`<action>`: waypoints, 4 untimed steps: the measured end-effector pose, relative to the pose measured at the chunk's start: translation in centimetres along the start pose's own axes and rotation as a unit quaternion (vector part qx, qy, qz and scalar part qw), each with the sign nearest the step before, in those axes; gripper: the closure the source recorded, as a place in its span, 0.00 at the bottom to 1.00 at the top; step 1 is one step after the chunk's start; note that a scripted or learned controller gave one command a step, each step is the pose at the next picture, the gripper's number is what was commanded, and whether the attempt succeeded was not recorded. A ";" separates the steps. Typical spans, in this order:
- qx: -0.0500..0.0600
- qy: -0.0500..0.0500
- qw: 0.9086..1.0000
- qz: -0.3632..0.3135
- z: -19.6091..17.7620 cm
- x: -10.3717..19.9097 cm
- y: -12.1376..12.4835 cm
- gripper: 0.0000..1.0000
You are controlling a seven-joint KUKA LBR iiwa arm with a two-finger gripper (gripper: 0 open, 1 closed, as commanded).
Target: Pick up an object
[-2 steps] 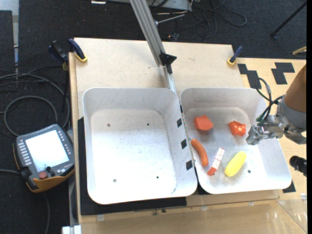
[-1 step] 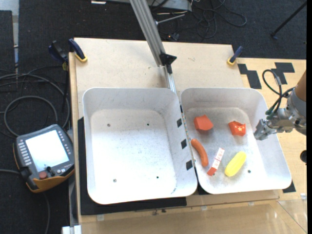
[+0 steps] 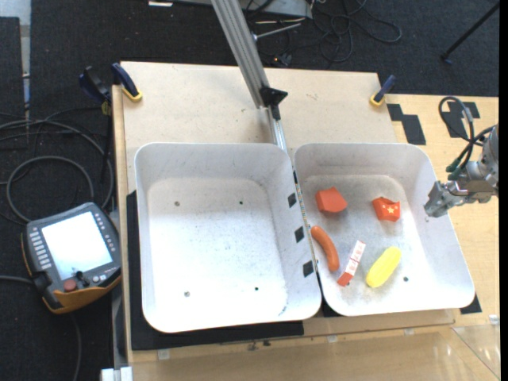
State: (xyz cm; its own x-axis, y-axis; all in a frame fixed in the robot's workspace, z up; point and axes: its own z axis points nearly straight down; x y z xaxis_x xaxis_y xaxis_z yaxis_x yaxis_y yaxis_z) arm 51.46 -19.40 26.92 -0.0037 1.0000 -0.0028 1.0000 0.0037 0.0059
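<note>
Yellow toy (image 3: 382,267) lies at the front of the right bin (image 3: 444,288), beside a red stick (image 3: 352,262) and sausage (image 3: 325,247). End effector (image 3: 438,200) hangs over the rim; I cannot tell its opening. Reaching down, it might bump that rim.

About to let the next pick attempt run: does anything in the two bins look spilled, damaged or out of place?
Nothing stands out. The orange block, red piece, sausage, small red-and-white packet and yellow piece lie apart on the right bin floor. The gripper sits at that bin's right rim.
</note>
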 end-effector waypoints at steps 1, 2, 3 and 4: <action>0.002 0.002 1.000 -0.003 -0.4 5.5 0.9 1.00; 0.004 0.002 1.000 -0.003 1.3 11.2 2.1 1.00; 0.004 0.002 1.000 -0.002 2.6 16.1 2.6 1.00; 0.004 0.002 1.000 -0.003 3.6 21.7 3.2 1.00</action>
State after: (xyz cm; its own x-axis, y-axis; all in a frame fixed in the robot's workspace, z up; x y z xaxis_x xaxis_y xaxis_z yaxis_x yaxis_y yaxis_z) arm 54.62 2.34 23.25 -0.0094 1.0000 0.0017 1.0000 0.0094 -0.0023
